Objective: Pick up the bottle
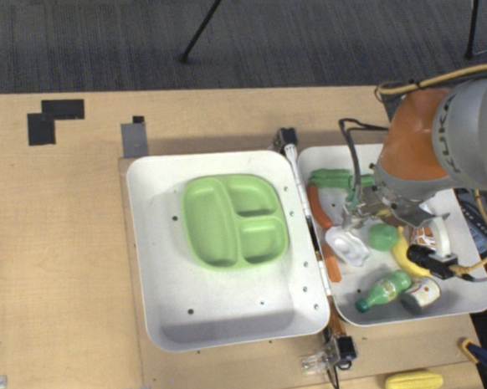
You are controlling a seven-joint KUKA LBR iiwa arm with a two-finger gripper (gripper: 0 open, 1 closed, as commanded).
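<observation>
A green bottle lies on its side near the front wall of the right bin, its cap pointing left. My gripper hangs low over the middle of that bin, up and to the left of the bottle and apart from it. Just below the gripper lies a clear crumpled plastic item. The grey arm with its orange band covers the bin's back right part.
The right bin also holds an orange carrot-like piece, a green vegetable, a green round item, a banana, a small jar and a red-white box. A green divided plate lies in the left bin.
</observation>
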